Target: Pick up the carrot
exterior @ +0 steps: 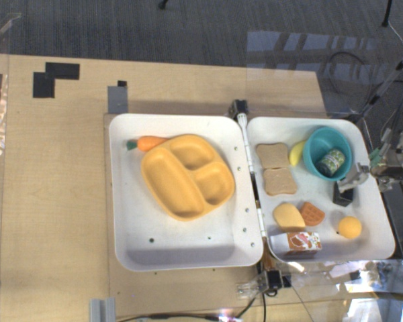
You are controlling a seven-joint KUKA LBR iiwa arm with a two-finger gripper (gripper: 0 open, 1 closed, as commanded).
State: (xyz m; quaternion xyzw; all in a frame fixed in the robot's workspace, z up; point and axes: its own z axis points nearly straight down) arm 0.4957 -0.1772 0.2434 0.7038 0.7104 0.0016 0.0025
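- Carrot (pixel 148 143) lying in the left bin (pixel 124 200), near its far left corner, green top pointing left, orange body pointing right.
- Touching or just beside the upper left rim of the yellow divided plate (pixel 187 176); cannot tell which.
- Plate set near the middle of the left bin, turned at a slant, with three compartments.
- Right bin (pixel 383 237) holding the other things, well apart from the carrot.
- Two slices of bread (pixel 275 168) lying one below the other near the right bin's left wall.
- Teal bowl (pixel 328 153) at the far side of the right bin, with a small green-labelled can (pixel 333 160) inside it.
- Yellow rounded piece (pixel 296 154) peeking out just left of the bowl, touching its wall.
- Yellow wedge (pixel 289 216) and an orange-red waffle-like piece (pixel 313 213) side by side lower in the bin.
- Small red and white carton (pixel 303 241) at the near edge, below the wedge.
- Orange ball-shaped fruit (pixel 350 227) near the right bin's near right corner.
- Gripper (pixel 344 192) reaching in from the right over the right bin, between the bowl and the orange fruit, far from the carrot.
- Nothing seen between the gripper's tips; cannot tell whether spread or closed, dark end too small and blurred.
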